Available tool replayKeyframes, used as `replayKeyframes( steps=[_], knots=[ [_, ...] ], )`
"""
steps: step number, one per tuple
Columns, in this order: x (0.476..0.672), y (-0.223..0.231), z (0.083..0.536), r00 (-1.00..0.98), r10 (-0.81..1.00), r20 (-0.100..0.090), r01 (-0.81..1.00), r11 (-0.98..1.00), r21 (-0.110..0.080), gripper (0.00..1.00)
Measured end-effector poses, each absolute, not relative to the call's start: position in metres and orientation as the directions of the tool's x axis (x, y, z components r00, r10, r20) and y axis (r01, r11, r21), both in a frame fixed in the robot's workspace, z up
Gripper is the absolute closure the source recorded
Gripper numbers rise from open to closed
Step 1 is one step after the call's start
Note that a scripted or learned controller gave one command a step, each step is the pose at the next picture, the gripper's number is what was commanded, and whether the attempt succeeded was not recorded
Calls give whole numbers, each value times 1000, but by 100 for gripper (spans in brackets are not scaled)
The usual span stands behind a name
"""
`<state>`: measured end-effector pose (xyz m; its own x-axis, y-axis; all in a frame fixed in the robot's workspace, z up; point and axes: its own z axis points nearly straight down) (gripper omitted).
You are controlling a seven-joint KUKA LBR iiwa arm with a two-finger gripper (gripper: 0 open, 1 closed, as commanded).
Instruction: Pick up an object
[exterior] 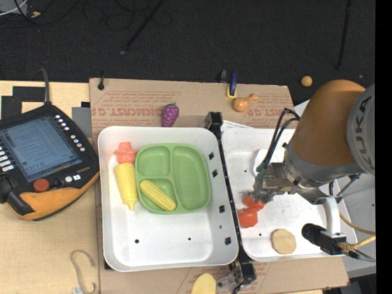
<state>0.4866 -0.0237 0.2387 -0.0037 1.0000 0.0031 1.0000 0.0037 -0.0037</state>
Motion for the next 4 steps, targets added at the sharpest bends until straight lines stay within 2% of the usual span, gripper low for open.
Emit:
replayKeyframes(
  steps=[1, 3, 4],
  knots=[
    [480, 17, 226, -1, 1000, 1, 1000, 1, -5, 100],
    [489, 19, 216, 3, 1000, 0, 1000, -3, -5, 100],
    [481, 22, 235, 0, 1000, 1, 1000, 0, -2, 100]
  ],
)
